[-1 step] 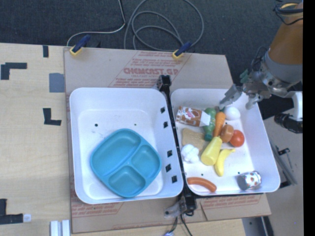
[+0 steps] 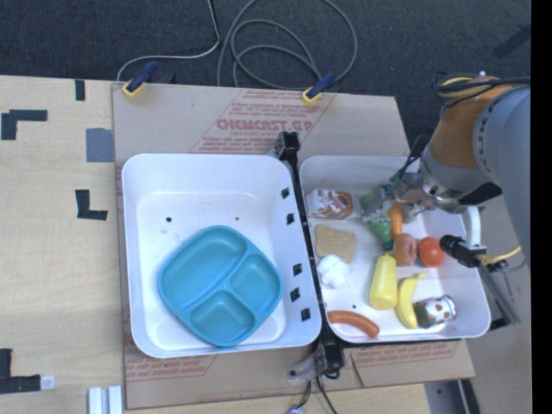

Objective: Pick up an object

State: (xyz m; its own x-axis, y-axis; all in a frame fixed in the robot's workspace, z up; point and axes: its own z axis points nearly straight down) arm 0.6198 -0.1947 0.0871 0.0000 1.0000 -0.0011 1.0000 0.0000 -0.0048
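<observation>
On the bench, flat on brown cardboard [image 2: 250, 128]: left bin [image 2: 129, 188] and right bin [image 2: 362, 160], both smooth white plastic, shallow, round-cornered, side by side.

Printed in red on the cardboard, upside down for this camera, something like "CHEMCAST GP"; smaller lines beneath too fine to read. Pinned at the far edge by two blue-and-yellow clamps [image 2: 138, 80]. Beyond, on dark carpet-like floor, looped pale cable [image 2: 285, 33].

Inside the left bin, a glossy blue plate [image 2: 221, 285], rounded, moulded into three compartments.

Crowded into the right bin, the candidates for picking:
- a crinkled packet [image 2: 330, 203] with red print, unreadable
- a tan, grainy slab shaped like a bread slice [image 2: 335, 243]
- a crumpled white lump [image 2: 332, 271]
- a smooth red-orange sausage [image 2: 354, 323] at the near rim
- a yellow bottle shape [image 2: 384, 283] beside a curved banana [image 2: 406, 300]
- a shiny metallic can [image 2: 434, 310], label blurred
- a round red tomato [image 2: 430, 251] touching a pinkish piece [image 2: 404, 248]
- an orange carrot [image 2: 396, 221] against a green item [image 2: 379, 228] of unclear shape

Low over the far right of that bin, just above carrot and green item, the gripper [image 2: 412, 188], dark and blurred against the clutter. Open or closed: cannot tell. Nothing visibly held. Behind it, the grey arm with orange band [image 2: 457, 136], cut off at the right.
</observation>
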